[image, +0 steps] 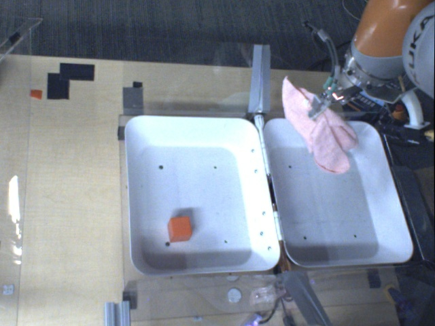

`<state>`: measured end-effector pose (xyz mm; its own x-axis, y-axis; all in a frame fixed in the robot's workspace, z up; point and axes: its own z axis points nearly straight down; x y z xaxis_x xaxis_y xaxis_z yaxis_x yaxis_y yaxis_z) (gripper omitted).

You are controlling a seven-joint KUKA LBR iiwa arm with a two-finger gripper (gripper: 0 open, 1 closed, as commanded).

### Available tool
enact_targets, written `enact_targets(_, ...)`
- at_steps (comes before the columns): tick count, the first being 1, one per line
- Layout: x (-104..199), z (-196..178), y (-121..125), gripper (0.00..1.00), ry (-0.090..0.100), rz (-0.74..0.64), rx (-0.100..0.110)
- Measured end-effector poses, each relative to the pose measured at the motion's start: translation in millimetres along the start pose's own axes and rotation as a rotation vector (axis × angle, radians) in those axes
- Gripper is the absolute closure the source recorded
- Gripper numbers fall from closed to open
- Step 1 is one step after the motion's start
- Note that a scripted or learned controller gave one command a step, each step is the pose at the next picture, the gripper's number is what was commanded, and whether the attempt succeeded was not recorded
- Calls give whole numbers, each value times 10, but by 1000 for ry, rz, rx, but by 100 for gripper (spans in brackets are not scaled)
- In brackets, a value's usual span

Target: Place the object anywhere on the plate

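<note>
**Pink cloth hanging from my gripper over the right bin**

Pink and limp, the cloth (318,129) is pinched at its upper part between the fingers of my gripper (325,102), and the rest of it droops down and spreads out below. It hangs above the far part of the right bin (380,246), close to the rail (259,80) that runs between the two bins. My arm (394,19), orange-banded above the wrist, comes in from the right edge of the view. Further out, the left bin (146,182) holds a small orange block (180,229) lying on its floor toward the near side, well apart from the cloth. Beyond the bins, on the wooden bench (61,182), black markers (68,79) sit near the far left corner.
</note>
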<state>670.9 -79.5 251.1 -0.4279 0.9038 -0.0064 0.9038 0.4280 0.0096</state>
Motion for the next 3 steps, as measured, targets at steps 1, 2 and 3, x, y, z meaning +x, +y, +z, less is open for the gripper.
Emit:
enact_targets(1, 20, 255, 25, 100, 3, -7, 5)
enact_targets(2, 589, 302, 194, 100, 4, -410, 1)
enact_targets(3, 1127, 309, 227, 100, 4, -813, -2)
